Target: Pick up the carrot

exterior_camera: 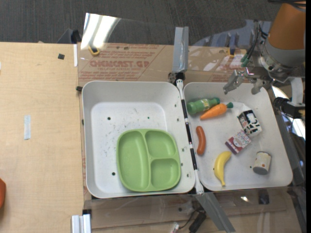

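Nearest the camera's foreground in the right bin (284, 178), the carrot (215, 111) lies slanted, leaf end up-right, touching a green bottle (201, 105); beyond it, up-right, the gripper (248, 81) hovers with fingers spread, grasping nothing.

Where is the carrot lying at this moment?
The carrot lies in the right bin, near its upper left corner, touching the green bottle just above it and up-right of the sausage. The claw is above the bin's far edge.
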{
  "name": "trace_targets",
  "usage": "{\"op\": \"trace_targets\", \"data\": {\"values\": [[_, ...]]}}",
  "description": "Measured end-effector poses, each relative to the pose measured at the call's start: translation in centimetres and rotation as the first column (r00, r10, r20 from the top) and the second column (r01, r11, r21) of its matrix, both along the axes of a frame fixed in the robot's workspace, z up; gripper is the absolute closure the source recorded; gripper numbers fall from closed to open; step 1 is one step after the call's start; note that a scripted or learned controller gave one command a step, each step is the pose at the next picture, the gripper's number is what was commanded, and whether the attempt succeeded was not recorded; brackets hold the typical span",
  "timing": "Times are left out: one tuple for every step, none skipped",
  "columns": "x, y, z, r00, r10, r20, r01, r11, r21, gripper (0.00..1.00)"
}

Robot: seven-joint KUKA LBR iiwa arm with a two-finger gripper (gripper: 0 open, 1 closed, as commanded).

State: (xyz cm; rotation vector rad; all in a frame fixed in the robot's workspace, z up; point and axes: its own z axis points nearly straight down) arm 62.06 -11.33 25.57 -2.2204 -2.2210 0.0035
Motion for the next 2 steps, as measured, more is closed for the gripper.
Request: {"op": "trace_targets", "data": {"values": [[4.0,-0.1,-14.0,1.0,0.011,0.025,-0.011,1.0,-0.002,0.0],[-4.7,-1.9,-16.4,0.975,0.221,0.002,-0.221,0.975,0.001,0.0]]}}
